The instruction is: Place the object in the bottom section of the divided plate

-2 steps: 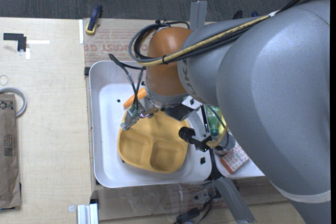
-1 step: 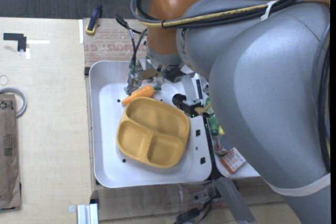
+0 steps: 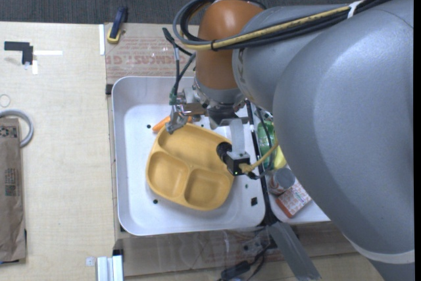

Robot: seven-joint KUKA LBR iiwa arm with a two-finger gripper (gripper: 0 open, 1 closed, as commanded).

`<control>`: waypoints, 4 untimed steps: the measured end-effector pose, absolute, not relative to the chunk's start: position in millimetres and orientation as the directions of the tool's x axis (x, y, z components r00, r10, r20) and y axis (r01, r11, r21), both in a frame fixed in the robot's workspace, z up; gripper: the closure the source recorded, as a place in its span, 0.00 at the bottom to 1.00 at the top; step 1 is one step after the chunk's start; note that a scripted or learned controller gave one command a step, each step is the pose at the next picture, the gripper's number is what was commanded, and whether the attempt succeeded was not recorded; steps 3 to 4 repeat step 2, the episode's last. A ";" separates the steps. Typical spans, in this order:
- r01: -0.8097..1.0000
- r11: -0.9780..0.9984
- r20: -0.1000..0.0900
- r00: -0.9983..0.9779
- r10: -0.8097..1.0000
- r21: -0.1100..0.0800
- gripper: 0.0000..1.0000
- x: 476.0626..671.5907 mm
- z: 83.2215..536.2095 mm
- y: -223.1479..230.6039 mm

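Observation:
A yellow divided plate point(image 3: 187, 168) lies tilted in the left white bin point(image 3: 128, 161), with one large section toward the top and two smaller ones toward the bottom. An orange carrot-like object point(image 3: 162, 123) pokes out at the plate's upper left edge, by the gripper. The gripper point(image 3: 176, 119) hangs over the plate's upper left rim, below the orange wrist band point(image 3: 220, 43). The arm hides the plate's upper right part.
The big grey arm covers most of the right bin point(image 3: 299, 210), where a green item point(image 3: 265, 135), a yellow item point(image 3: 279, 156) and a printed card point(image 3: 293, 199) peek out. A blue and yellow tool point(image 3: 118, 24) lies on the bench behind the bins.

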State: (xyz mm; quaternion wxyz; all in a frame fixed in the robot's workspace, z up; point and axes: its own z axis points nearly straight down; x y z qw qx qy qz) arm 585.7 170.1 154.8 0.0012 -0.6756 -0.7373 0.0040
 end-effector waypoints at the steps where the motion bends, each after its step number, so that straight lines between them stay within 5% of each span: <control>1: 0.962 -0.273 0.002 0.273 0.962 0.013 0.00 508.8 94.4 180.8; 4: 0.984 -0.180 -0.004 0.180 0.984 0.011 0.00 506.8 93.5 186.3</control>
